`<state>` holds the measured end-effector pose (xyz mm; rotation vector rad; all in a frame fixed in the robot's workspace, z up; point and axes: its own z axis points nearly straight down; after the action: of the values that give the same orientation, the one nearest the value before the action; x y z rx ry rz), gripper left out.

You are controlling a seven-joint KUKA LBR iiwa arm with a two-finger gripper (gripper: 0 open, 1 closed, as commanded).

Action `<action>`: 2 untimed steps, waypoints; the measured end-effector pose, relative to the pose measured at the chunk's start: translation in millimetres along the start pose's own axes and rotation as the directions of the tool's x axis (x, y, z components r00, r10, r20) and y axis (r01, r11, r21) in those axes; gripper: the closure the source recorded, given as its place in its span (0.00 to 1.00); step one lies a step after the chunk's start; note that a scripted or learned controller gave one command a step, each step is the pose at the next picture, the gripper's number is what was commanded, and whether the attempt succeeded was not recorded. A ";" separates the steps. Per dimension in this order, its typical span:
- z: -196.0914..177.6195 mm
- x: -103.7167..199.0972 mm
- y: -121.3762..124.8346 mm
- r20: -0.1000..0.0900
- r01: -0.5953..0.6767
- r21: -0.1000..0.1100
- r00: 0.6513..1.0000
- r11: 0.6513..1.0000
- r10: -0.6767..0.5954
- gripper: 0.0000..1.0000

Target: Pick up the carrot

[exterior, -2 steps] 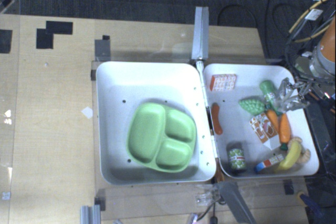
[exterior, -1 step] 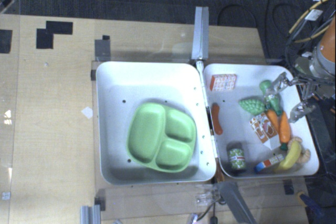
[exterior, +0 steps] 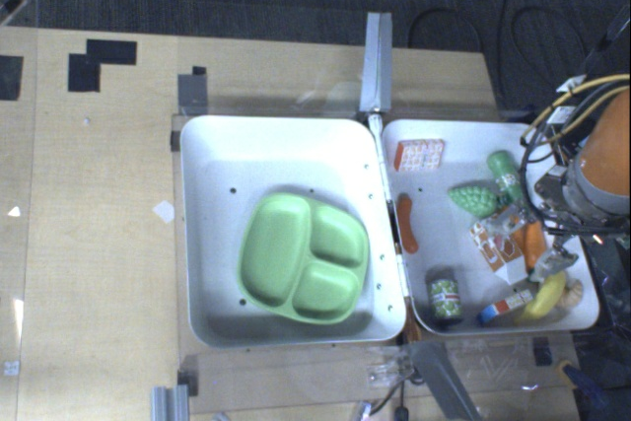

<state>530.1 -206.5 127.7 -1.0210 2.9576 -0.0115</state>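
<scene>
On the wooden bench (exterior: 99, 242), we see the right bin (exterior: 434, 202) holding the carrot (exterior: 533, 245); the gripper (exterior: 554, 261) hovers beside it, jaws' state unclear.

- The arm (exterior: 603, 163) is grey, with a rounded orange band above the wrist.
- Black and yellow cables (exterior: 572, 104) loop along its upper side.
- The gripper (exterior: 554, 263) is a small piece of pale grey metal below dark fittings.
</scene>
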 end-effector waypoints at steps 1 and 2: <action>14.8 -41.8 -20.1 0.012 0.238 0.025 0.971 0.971 -0.238 0.00; 36.3 -21.6 5.3 0.009 0.517 0.005 0.856 0.856 -0.517 0.00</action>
<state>544.3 -189.0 91.5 -1.7725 2.5689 -0.0139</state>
